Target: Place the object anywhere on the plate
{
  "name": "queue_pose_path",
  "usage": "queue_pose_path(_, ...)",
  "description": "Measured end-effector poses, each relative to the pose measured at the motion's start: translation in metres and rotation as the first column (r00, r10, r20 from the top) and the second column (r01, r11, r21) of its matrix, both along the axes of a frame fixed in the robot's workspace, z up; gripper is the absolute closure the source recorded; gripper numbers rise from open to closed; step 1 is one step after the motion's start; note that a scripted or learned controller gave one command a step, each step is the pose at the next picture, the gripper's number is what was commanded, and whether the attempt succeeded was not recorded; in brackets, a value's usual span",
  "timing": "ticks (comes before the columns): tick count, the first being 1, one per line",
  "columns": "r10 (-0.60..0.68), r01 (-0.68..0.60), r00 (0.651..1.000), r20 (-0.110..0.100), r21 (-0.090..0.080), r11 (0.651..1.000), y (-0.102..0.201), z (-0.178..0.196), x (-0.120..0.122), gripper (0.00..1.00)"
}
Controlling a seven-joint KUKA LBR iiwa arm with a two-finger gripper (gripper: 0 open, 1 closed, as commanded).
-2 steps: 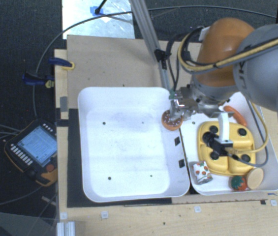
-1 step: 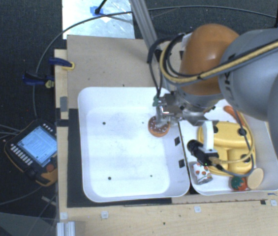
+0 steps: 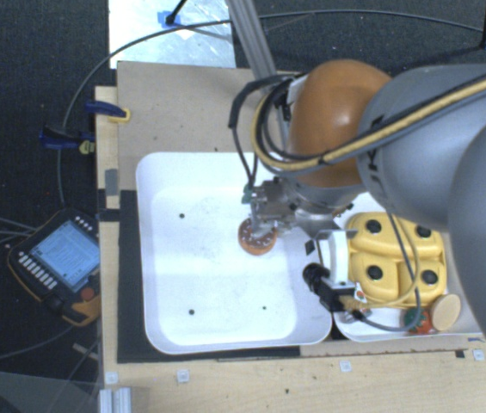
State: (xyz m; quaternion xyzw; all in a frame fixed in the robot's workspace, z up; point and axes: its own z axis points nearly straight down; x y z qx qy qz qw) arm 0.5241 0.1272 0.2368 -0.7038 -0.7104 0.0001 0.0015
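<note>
A small round brown object (image 3: 257, 240), like a biscuit, shows in the left white bin (image 3: 191, 256) near its right wall. My gripper (image 3: 265, 217) hangs straight over it, and its lower end meets the object's top edge. The wrist hides the contact, so I cannot tell whether the object is held or lies on the bin floor. A yellow plate-like piece with dark round spots (image 3: 393, 261) lies in the right bin (image 3: 372, 332), partly under the arm.
The grey arm and its orange band (image 3: 333, 119) cover most of the right bin. A tan round piece (image 3: 446, 310) and small red and green bits (image 3: 418, 321) lie at that bin's front. Cables and a black connector (image 3: 318, 280) hang over the wall between the bins.
</note>
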Motion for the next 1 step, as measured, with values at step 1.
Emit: queue_pose_path(1, -0.005, 0.005, 1.000, 0.002, -0.001, 1.000, -0.0025, 0.0003, 0.0011, 0.00)
